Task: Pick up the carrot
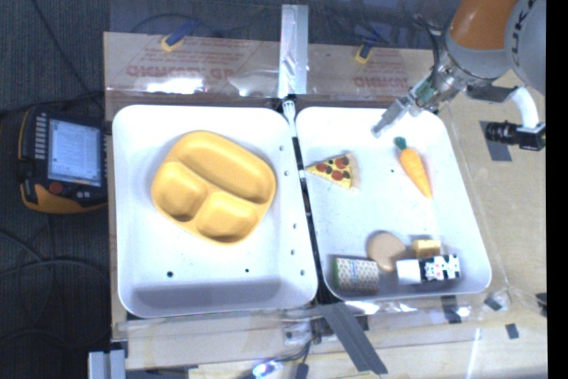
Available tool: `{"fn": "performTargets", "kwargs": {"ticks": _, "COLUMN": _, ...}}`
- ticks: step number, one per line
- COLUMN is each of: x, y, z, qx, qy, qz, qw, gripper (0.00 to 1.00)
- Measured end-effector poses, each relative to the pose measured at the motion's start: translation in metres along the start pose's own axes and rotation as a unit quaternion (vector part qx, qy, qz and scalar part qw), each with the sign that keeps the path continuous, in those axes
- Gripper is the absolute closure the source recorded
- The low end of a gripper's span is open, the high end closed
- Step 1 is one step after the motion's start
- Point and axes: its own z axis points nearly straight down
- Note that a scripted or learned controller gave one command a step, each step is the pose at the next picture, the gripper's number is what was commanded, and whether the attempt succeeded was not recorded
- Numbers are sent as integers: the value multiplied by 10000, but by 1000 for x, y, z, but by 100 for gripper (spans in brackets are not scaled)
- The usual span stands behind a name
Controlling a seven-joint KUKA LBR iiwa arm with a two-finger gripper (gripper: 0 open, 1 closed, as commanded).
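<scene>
Over the right bin (461,217), near its top edge, the gripper (383,125) hangs just up and left of the carrot (414,168). I cannot tell its state. Next it likely must drop onto the carrot.

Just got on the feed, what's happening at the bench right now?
The arm reaches in from the right, its gripper over the far edge of the right bin, a little above and left of the carrot. The carrot lies loose on the bin floor, not picked up. A pizza slice toy lies left of it, and small items sit along the near edge. The left bin holds a yellow divided tray.
</scene>
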Motion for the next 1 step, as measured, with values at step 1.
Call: {"fn": "performTargets", "kwargs": {"ticks": 1, "x": -38, "y": -41, "z": 109, "qx": -22, "qy": 19, "qz": -474, "qw": 9989, "gripper": 0}}
